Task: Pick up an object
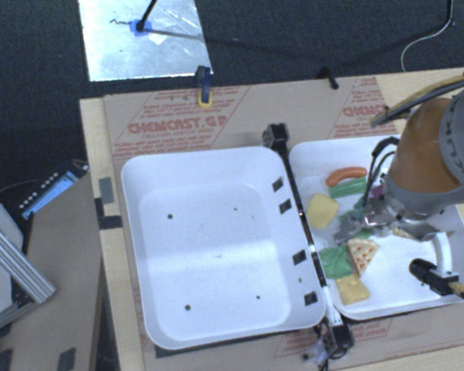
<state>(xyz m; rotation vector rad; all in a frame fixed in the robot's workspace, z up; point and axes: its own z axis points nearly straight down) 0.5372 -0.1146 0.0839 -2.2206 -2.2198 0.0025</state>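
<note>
My gripper (359,223) hangs low over the middle of the right bin (397,301), at the end of the grey arm with its orange band (420,157). Just below it lies a pizza-slice toy (363,253). A pale yellow piece (322,210) sits to its left. Behind it lie a red-orange sausage (346,176) and a green piece (348,190) that the wrist partly covers. A flat green piece (335,262) and a yellow block (353,290) lie near the bin's front left corner.
The left bin (214,241) stands beside the right one, with a black-clipped divider (296,214) between them. Both rest on a cardboard sheet (182,119). A yellow and blue clamp (203,87) sits at the sheet's back edge.
</note>
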